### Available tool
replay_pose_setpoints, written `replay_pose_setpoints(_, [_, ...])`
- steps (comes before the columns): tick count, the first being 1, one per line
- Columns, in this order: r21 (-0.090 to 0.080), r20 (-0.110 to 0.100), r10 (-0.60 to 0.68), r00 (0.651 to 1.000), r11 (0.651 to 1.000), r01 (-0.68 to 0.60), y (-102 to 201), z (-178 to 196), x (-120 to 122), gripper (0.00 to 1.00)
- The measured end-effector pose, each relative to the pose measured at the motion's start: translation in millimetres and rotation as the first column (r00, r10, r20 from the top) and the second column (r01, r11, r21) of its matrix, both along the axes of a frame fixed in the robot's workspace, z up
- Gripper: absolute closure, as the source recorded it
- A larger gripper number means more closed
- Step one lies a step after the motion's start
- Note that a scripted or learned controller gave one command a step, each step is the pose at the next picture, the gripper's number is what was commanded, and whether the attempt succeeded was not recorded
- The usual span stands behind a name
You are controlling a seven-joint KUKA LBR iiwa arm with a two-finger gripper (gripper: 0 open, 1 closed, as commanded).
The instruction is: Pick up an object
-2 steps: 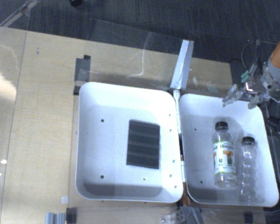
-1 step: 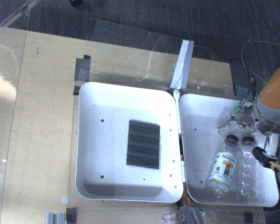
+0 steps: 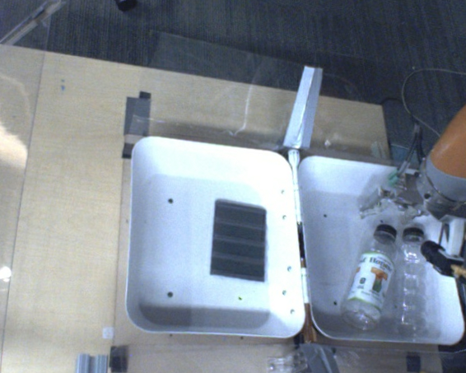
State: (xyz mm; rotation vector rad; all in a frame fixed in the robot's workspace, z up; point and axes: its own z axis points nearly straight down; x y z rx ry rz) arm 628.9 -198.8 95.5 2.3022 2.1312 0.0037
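Lying in the right bin (image 3: 327, 233) are two bottles, labelled bottle (image 3: 369, 285) beside clear bottle (image 3: 409, 283); just above their caps hangs the end effector (image 3: 399, 201) (grip state unclear).

A pale wooden bench (image 3: 55, 229) bears two shallow white plastic bins side by side: the left bin (image 3: 151, 214) and the right bin (image 3: 327, 233), touching.

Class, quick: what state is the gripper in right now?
Gripper: above the right bin, near two bottles; open or closed cannot be told.
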Motion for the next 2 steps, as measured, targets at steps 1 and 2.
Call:
replay_pose_setpoints(1, [-0.002,0.006,0.224,0.975,0.975,-0.224,9.0,-6.7,-52.0,0.00])
replay_pose_setpoints(2, [-0.002,0.004,0.277,0.961,0.961,-0.277,-5.2,-7.3,-29.8,0.00])
